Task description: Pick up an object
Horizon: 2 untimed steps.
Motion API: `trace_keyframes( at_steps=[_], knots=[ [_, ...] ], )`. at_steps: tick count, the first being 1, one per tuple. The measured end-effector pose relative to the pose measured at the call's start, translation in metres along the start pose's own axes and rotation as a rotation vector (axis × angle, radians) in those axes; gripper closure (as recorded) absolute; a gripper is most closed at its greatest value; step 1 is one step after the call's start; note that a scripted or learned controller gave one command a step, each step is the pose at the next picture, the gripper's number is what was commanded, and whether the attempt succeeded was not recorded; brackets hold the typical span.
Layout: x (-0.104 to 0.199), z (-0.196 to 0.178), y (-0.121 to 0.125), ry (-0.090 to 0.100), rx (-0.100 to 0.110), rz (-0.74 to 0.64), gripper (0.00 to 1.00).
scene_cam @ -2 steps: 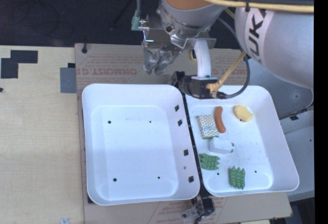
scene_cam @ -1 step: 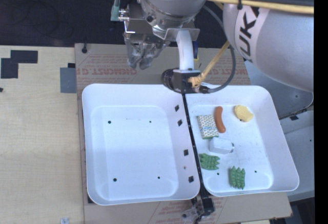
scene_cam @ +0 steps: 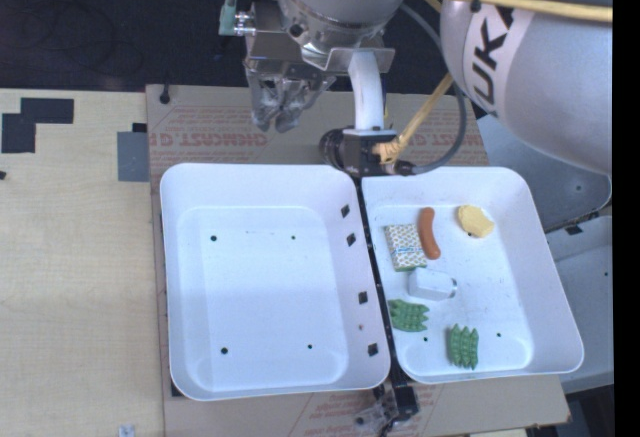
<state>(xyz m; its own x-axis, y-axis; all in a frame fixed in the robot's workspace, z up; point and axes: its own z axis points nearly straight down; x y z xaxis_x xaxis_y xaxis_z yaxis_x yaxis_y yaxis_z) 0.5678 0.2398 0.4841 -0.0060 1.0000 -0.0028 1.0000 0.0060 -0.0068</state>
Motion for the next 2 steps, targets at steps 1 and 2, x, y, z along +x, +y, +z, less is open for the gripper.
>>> trace_keyframes(
  at_steps=[1,2],
  knots=[
    [-0.01,0.049,-0.024,-0.001,0.003,0.009,1.0],
    [-0.062,0.06,-0.029,0.0,0.0,0.01,1.0]
  ],
)
